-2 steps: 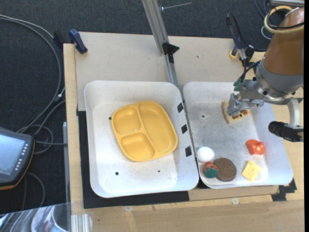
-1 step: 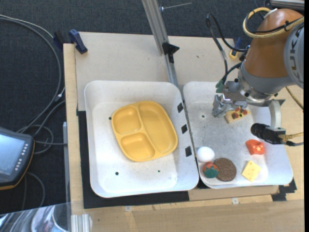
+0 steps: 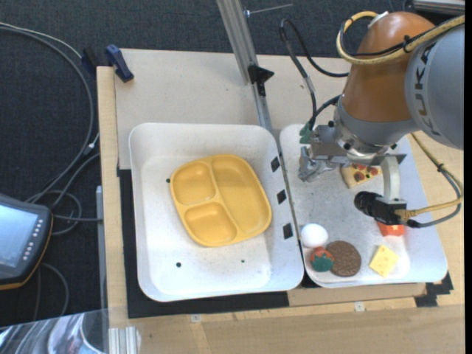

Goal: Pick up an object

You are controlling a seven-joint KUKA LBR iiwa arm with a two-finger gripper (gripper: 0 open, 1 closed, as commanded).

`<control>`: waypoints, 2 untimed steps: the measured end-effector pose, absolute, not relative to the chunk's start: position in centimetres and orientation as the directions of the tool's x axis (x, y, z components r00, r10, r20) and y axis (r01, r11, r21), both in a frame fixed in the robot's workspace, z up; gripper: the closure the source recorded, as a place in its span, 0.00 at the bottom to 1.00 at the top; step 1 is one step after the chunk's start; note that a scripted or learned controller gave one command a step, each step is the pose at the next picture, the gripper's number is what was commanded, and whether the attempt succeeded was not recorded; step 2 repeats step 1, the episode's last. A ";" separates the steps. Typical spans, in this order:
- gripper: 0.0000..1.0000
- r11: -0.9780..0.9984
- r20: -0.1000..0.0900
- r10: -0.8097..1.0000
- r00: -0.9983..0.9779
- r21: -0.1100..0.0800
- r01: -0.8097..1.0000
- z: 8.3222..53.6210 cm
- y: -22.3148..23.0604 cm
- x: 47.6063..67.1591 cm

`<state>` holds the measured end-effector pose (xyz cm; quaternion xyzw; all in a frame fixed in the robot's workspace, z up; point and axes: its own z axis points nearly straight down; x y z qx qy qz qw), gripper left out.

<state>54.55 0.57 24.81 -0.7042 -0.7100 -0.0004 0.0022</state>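
My gripper (image 3: 310, 168) hangs low over the upper left part of the right bin (image 3: 420, 198), with the grey and orange arm above it. Just to its right, partly under the wrist, lies a small yellow and red pizza-like piece (image 3: 361, 174). Along the bin's near side lie a white egg (image 3: 314, 234), a red and green fruit (image 3: 321, 259), a brown round cookie (image 3: 344, 257) and a yellow cheese wedge (image 3: 383, 260). An orange piece (image 3: 391, 228) sits below a black part of the arm. I see nothing between the gripper and the bin floor.
The left bin (image 3: 147, 198) holds a yellow divided plate (image 3: 219, 198). A metal pole (image 3: 240, 28) rises behind the bins, and a divider with black clips (image 3: 282, 198) runs between them. Cables trail from the arm over the right bin.
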 end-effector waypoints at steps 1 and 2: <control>1.00 0.006 0.003 1.000 -0.006 -0.005 1.000 24.0 4.9 52.8; 1.00 0.006 0.003 1.000 -0.006 -0.005 1.000 24.0 4.9 52.8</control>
